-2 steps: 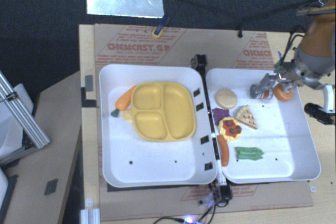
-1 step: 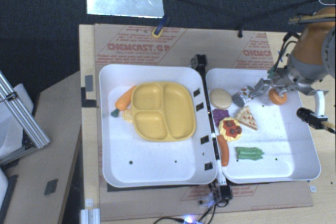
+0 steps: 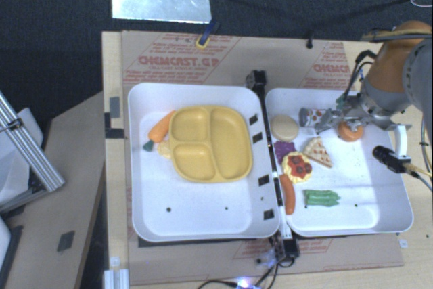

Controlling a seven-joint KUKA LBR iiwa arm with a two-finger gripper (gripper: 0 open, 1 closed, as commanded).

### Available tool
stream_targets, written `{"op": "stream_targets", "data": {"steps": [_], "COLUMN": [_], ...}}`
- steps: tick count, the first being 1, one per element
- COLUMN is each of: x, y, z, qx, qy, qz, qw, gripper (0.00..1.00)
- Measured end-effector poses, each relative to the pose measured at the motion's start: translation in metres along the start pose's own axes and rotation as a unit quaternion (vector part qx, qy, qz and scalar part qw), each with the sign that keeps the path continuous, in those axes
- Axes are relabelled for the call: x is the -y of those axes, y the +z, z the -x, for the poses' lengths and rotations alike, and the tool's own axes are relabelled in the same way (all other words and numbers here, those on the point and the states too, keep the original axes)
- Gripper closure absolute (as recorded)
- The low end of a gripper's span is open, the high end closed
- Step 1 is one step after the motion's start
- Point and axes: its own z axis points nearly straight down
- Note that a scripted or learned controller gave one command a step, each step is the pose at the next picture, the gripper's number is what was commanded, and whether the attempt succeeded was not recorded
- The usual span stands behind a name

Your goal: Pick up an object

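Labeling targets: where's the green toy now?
In the camera view, the green toy lies in the right bin, toward its near edge, just right of the orange hot dog and below the pizza slice.

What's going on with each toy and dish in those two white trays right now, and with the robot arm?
Yellow plate: flat in the left bin, right way up.
Carrot: lying tucked against the plate's left edge.
Bun: resting in the right bin.
Pizza slice: lying flat.
Sausage: lying along the right bin's left wall.
Green piece: lying flat.
Orange toy: sitting under the arm's tip.
Arm: reaching in over the right bin.
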Motion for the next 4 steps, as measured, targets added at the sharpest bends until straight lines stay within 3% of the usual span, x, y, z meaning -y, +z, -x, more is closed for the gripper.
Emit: {"op": "stream_targets", "data": {"steps": [1, 3, 4], "x": [-0.001, -0.004, -0.006], "y": [-0.013, -0.140, -0.138], "z": [0.002, 0.004, 0.004], "qx": [0.003, 0.001, 0.000], "qy": [-0.001, 0.000, -0.001], "qz": [0.003, 0.002, -0.001], "qw": [1.0000, 1.0000, 1.0000], "gripper": [1.00, 1.00, 1.00]}}
